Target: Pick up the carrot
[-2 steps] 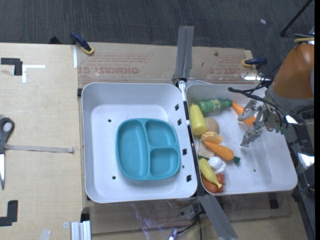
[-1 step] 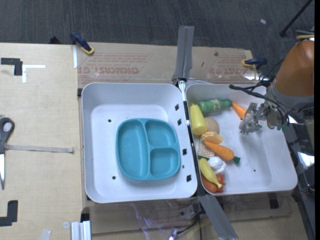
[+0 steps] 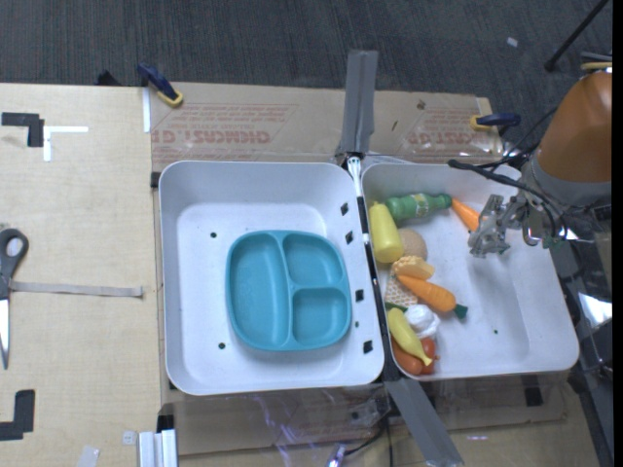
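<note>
Two orange pieces could pass for the carrot, which I take to be the fat one with a green tip lying at about nine o'clock in the right bin, touching a cracker and a banana. From my seat the gripper hangs at one o'clock, nothing visibly between its tips, and I cannot tell its spread. I worry it drops on the smaller orange piece just beside it, or drags neighbours along.

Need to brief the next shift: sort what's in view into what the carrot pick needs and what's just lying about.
For the job:
carrot
gripper
right bin

Lying about:
teal divided plate in the left bin
green bottle
yellow bottle
banana
scissors
</note>
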`<state>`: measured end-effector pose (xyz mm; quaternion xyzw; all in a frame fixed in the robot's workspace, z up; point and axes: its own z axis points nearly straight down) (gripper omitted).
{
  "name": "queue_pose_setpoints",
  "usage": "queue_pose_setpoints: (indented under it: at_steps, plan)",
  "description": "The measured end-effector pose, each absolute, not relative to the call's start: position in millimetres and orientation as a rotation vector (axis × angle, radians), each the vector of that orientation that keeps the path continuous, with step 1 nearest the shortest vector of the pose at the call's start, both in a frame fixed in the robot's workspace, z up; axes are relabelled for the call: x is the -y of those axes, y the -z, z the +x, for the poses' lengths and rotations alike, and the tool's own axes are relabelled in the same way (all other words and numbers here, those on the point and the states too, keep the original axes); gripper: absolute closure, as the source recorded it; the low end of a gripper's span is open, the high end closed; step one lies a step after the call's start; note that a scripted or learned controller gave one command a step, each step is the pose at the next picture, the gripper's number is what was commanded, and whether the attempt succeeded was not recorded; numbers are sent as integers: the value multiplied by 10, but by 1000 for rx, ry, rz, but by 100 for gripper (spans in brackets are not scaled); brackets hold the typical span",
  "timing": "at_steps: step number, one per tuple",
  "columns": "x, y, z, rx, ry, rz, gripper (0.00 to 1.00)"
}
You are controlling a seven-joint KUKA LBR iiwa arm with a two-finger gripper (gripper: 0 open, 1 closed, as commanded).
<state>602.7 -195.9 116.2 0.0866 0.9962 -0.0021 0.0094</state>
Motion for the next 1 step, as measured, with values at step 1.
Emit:
queue_pose_setpoints:
  at_steps: [1]
  plan:
    - [1640,-1479,6479,-3130,1,154,100]
